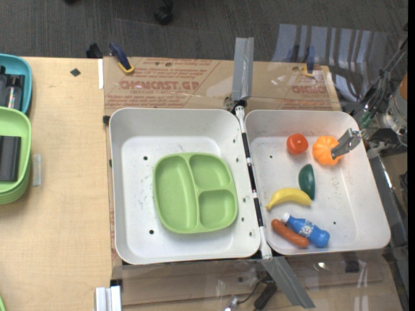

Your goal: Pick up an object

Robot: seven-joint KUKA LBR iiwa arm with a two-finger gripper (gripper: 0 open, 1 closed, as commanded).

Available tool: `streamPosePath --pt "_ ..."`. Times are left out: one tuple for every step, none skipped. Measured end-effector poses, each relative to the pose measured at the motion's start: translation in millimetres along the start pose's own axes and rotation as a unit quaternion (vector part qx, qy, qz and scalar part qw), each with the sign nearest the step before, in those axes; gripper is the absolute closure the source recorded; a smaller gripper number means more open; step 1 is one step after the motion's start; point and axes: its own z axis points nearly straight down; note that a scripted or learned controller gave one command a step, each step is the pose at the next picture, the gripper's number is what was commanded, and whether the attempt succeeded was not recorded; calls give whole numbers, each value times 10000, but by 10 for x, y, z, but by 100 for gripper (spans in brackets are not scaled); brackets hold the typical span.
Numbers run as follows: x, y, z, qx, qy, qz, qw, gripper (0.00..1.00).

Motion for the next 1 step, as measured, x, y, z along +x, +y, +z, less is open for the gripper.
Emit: streamPosePath --pt "1030 -481 548 11 1 -245 9997 0"
